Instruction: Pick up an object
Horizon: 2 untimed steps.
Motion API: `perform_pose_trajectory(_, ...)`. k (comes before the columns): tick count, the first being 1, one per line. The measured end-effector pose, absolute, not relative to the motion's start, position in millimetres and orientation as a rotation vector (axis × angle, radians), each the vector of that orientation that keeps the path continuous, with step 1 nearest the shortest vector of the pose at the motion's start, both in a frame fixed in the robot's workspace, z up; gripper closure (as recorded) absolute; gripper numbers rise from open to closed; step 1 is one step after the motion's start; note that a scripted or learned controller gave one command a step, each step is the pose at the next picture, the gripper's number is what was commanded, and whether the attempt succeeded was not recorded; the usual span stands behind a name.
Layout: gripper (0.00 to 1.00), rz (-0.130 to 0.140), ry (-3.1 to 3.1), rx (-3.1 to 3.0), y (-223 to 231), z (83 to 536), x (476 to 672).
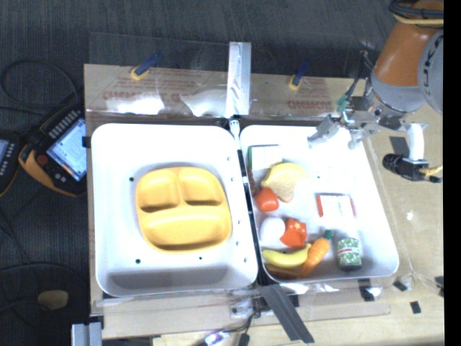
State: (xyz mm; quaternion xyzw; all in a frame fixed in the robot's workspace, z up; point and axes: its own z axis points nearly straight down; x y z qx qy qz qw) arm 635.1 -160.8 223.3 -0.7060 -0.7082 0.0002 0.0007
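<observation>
1. The arm (412, 49), grey with a glossy orange band, hangs over the far right corner of the bench, above the right bin's (374, 193) far rim.
2. The left bin (108, 193) holds a smooth yellow compartment tray (184, 207).
3. The gripper (337, 128) sits above the far edge of the right bin; I cannot tell its state at this slant, and nothing shows in it.
4. Anything it could pick lies nearer and to the left of it. Closest is a pale bun-like piece (282, 180), rounded and matte.
5. Further toward the near side: a flat white-and-red packet (335, 205), a curved yellow banana (284, 257) lying left to right, and a tapered carrot (314, 256) slanting across it.
6. Smallest: a red tomato (267, 200) and a small green can (348, 251).
</observation>
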Motion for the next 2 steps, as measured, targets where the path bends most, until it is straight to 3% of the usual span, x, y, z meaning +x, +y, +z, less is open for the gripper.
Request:
perform_pose_trajectory(1,0.0,0.006,-2.083,-2.355,-117,96,649.8)
perform_pose_trajectory(2,0.0,-0.008,-2.213,-2.246,-103,90,621.9)
